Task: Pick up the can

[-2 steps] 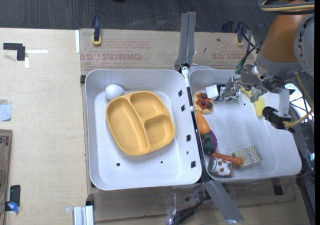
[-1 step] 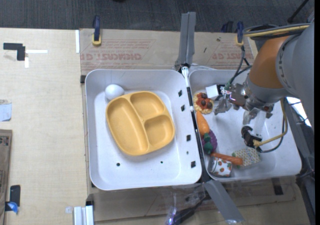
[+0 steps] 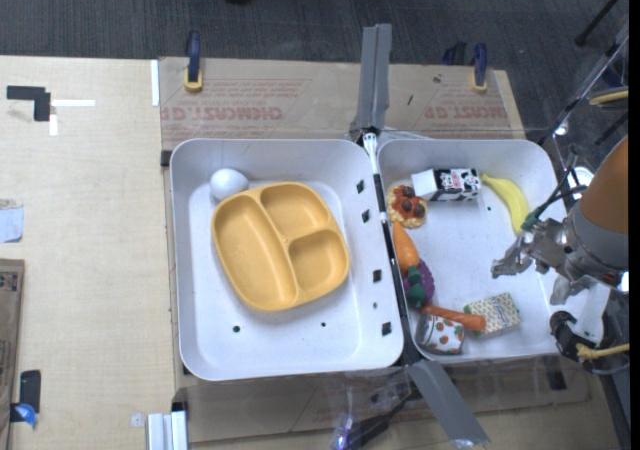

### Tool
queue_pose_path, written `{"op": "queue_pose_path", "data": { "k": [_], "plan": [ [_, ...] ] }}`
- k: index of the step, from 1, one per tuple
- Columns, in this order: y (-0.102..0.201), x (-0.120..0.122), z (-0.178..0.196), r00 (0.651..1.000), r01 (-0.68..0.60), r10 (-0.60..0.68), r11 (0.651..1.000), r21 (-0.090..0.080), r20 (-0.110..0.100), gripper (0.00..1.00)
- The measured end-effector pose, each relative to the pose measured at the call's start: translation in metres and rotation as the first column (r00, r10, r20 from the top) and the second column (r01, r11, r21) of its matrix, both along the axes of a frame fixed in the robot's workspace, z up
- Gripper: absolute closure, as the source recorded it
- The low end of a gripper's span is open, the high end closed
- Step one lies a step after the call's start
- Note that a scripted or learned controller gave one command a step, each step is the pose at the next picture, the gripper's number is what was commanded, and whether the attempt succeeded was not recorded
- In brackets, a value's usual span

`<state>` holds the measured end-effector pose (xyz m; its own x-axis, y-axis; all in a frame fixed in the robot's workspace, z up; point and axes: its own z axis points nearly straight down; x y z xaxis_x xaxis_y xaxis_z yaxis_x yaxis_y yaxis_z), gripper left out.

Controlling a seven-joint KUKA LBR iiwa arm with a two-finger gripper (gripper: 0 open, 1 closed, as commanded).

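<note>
Can [image 3: 441,334] lies on its side in the right bin [image 3: 455,238], at the near-left corner, touching a carrot [image 3: 458,316]. Gripper [image 3: 518,258] hangs over the right part of the same bin, fingers spread open, nothing between them, well apart from the can. Patterned box [image 3: 495,311] sits between gripper and can. Banana [image 3: 508,200], milk carton [image 3: 447,183] at far side. Left bin [image 3: 190,268] holds a yellow divided plate [image 3: 279,244] and a white ball [image 3: 228,181].
</note>
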<state>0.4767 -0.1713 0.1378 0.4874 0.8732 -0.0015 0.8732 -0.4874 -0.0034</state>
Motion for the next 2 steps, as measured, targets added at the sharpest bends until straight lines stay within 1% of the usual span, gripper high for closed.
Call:
{"op": "queue_pose_path", "data": {
  "k": [1, 2],
  "plan": [
    [-0.002, 0.084, -0.047, 0.999, 0.054, -0.054, 0.999, -0.001, 0.000, 0.00],
    [0.015, 0.064, -0.047, 0.917, 0.398, -0.398, 0.917, -0.002, -0.002, 0.00]
  ]
}}
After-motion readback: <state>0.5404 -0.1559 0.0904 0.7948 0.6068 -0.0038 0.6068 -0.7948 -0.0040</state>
